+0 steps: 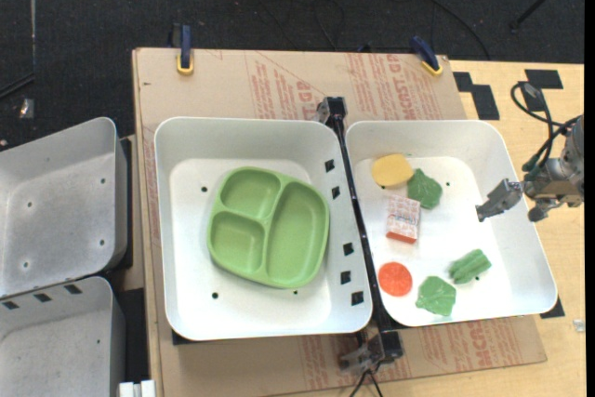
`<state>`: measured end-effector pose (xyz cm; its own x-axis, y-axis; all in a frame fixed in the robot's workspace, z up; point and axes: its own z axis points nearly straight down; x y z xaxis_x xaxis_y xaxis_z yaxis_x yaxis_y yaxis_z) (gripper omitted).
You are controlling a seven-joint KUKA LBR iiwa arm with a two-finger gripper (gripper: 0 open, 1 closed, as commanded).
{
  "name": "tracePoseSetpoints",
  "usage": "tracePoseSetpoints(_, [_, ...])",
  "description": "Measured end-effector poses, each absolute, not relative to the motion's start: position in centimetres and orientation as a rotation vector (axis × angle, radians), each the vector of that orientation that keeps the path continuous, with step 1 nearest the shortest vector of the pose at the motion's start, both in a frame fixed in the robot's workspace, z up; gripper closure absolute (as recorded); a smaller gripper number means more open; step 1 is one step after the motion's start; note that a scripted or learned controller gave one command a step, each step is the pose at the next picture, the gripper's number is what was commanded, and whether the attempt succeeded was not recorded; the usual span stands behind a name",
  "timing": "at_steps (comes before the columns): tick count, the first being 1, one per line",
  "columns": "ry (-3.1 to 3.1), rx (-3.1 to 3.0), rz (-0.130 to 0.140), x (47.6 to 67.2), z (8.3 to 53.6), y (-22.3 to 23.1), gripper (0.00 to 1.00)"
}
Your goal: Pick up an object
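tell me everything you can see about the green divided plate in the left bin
The green divided plate is a light green tray, plastic by its look, with rounded corners and three compartments: two smaller ones on the camera's left and one long one on the right. All three look empty. It lies flat and right side up, turned slightly askew, near the middle of the left bin, resting on its white floor. Nothing else touches it.

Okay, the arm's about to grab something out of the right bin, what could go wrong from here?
1. The yellow piece, a green piece and the small box lie close together, so a grasp there may nudge or catch a neighbour.
2. The red disc lies flat and low; it may well slip out.
3. The gripper sits over the right bin near its right wall, so descending there risks hitting the wall.
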<state>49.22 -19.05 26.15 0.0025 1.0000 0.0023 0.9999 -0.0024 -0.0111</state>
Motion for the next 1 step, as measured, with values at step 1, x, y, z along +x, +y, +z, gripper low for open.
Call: tracePoseSetpoints(1, [-2.222,-2.22,0.001,49.44,26.69,-19.0,0.0])
